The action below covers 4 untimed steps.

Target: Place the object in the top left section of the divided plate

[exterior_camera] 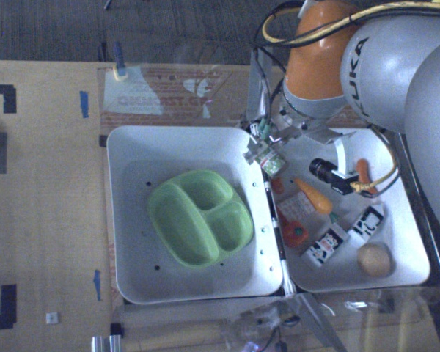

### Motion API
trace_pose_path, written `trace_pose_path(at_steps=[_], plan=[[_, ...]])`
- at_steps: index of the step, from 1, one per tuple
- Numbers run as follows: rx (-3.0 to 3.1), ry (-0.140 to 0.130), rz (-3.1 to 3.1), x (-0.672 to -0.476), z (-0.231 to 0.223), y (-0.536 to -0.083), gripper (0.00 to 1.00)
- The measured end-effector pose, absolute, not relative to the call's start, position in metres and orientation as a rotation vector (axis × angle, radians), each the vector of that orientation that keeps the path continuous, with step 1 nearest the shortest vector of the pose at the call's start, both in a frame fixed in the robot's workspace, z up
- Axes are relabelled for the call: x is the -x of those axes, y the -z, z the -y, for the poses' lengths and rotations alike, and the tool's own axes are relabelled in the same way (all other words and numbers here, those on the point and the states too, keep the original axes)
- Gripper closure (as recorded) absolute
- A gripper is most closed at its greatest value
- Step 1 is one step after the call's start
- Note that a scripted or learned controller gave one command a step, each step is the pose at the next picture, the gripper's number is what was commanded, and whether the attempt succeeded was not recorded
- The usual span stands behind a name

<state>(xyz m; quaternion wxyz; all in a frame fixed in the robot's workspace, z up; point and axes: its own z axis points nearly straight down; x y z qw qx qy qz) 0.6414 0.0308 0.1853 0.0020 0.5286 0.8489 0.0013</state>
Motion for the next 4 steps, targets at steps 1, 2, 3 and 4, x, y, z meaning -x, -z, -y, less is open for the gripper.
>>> trace_pose_path(at_steps=[1, 2, 3, 4], plan=[[-1.775, -0.004, -2.588, -0.654, -0.065, -0.185, 1.00], [-1.859, 0.000, -2.532, -0.612, -0.021, -0.246, 1.00], [-1.701, -0.004, -2.636, -0.644, -0.040, -0.253, 1.00], [-1.676, 0.000, -2.658, -0.625, -0.082, -0.187, 1.00]])
